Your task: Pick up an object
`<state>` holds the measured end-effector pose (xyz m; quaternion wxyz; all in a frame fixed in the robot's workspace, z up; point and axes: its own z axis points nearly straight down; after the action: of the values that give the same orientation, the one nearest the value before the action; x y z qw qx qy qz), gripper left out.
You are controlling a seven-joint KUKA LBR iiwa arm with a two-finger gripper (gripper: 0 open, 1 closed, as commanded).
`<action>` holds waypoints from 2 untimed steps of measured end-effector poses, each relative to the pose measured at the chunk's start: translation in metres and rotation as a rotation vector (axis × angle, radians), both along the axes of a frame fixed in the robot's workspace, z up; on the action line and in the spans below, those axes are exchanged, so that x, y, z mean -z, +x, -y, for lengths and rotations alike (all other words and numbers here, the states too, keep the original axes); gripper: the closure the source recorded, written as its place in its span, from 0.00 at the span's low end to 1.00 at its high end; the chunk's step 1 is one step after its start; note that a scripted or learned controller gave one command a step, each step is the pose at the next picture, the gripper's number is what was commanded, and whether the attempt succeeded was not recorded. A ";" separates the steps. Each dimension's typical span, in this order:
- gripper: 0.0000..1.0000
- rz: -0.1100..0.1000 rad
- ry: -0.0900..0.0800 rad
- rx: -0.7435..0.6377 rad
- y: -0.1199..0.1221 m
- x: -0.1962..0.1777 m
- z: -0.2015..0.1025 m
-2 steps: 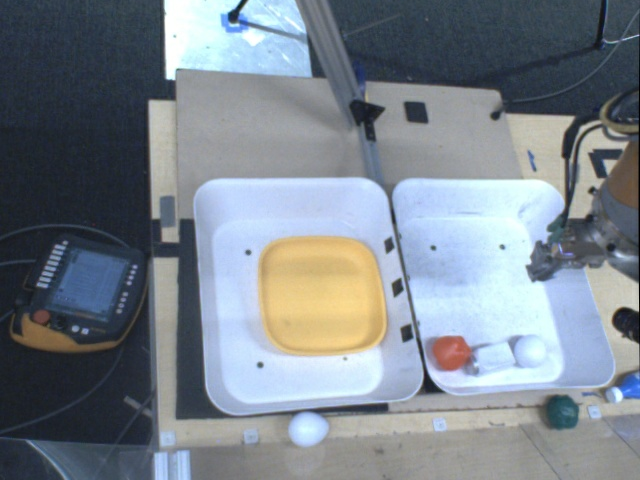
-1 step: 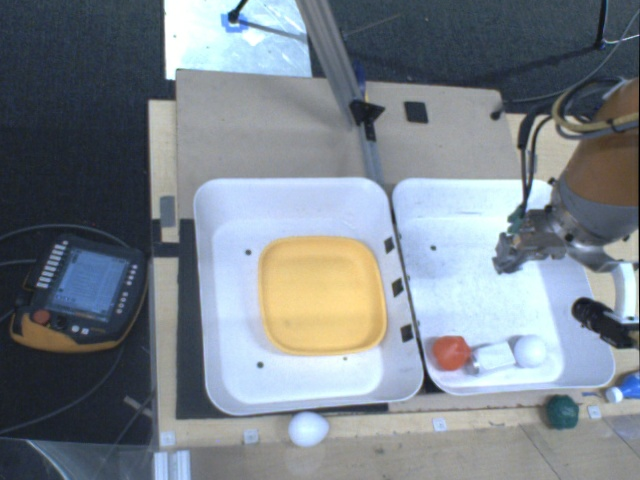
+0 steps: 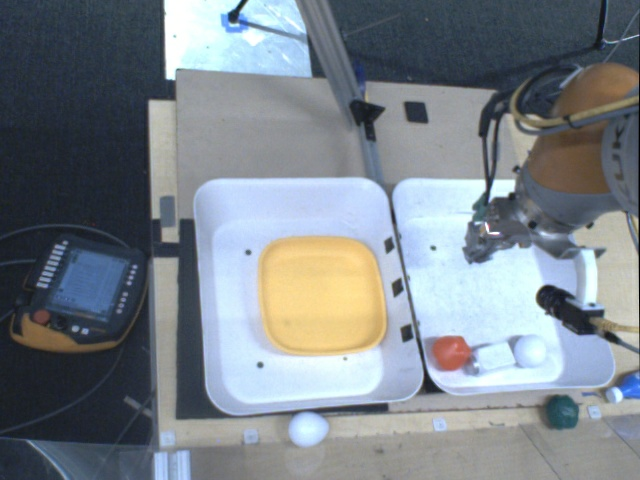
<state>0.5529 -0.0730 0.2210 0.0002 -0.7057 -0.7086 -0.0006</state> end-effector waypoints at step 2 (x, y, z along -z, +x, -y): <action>1.00 0.000 0.000 0.000 0.038 0.010 -0.097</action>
<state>0.5910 0.0242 0.2114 0.0003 -0.7057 -0.7085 -0.0005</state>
